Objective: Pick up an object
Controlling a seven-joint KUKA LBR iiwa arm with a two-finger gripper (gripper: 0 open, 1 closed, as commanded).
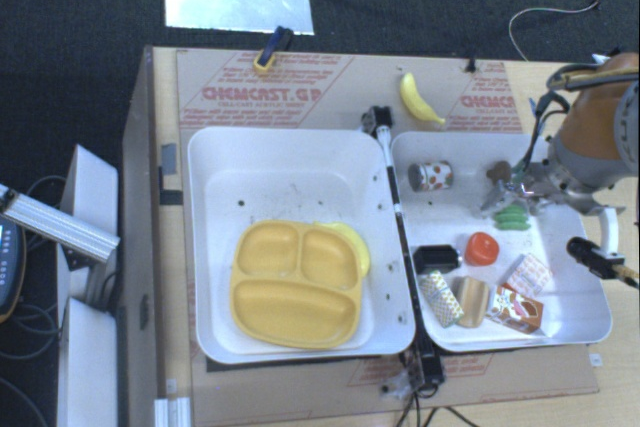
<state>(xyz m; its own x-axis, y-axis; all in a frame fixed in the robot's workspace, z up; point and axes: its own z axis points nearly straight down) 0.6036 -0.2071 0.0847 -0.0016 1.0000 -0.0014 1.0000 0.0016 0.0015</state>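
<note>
End effector (512, 193) over one green object (512, 218), one banana (420, 102), two bins (290, 165)

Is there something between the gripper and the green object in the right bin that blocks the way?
Nothing visible blocks it. The gripper hangs directly over the green object near the right bin's far side. The small can and the orange object lie apart from it.

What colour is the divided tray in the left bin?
Yellow; the divided tray shows clearly in the camera view.

Arm (600, 130) cut off at right edge; jaws' state unclear.
</note>
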